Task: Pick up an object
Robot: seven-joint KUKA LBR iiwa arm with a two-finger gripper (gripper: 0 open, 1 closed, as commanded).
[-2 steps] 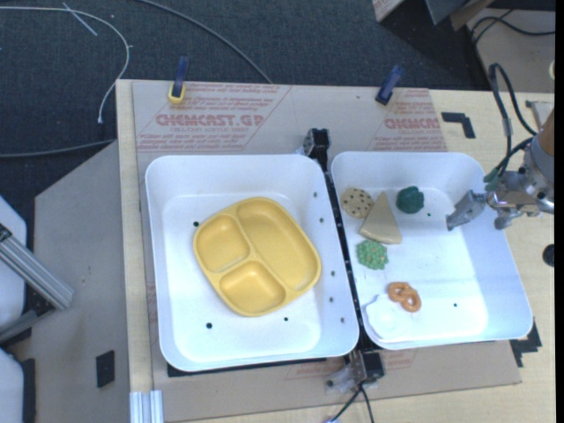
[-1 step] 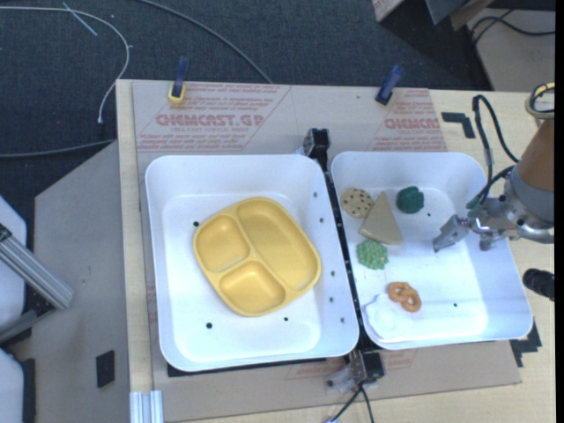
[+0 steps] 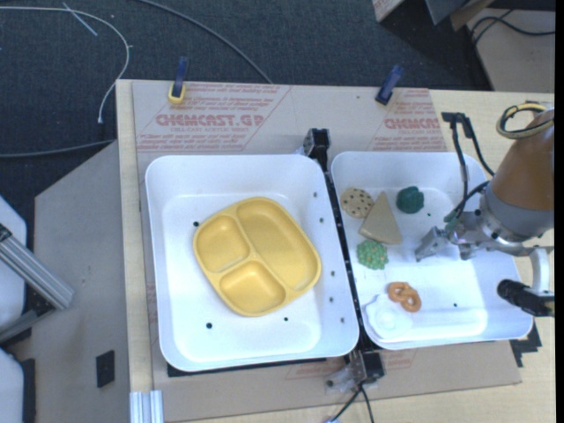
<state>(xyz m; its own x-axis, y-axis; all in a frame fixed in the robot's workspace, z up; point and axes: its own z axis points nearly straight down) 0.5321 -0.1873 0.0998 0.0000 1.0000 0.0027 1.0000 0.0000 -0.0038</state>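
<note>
The right bin (image 3: 458,170) holds several small items: a round speckled cookie (image 3: 356,202), a tan wedge (image 3: 382,222), a dark green ball (image 3: 410,200), a light green bumpy piece (image 3: 373,255), an orange pretzel (image 3: 404,296) and a white lump (image 3: 388,317) at the front left corner. My gripper (image 3: 434,243) hangs low over the middle of this bin, pointing left. It is right of the tan wedge and the light green piece, and apart from both. Nothing shows in its grasp.
The left bin (image 3: 167,236) carries a yellow three-compartment tray (image 3: 256,255). A black clamp (image 3: 316,141) sits between the bins at the back. Blue clips (image 3: 180,77) (image 3: 389,84) pin the cardboard sheet at the rear. A cable (image 3: 459,144) runs along the right bin's back right.
</note>
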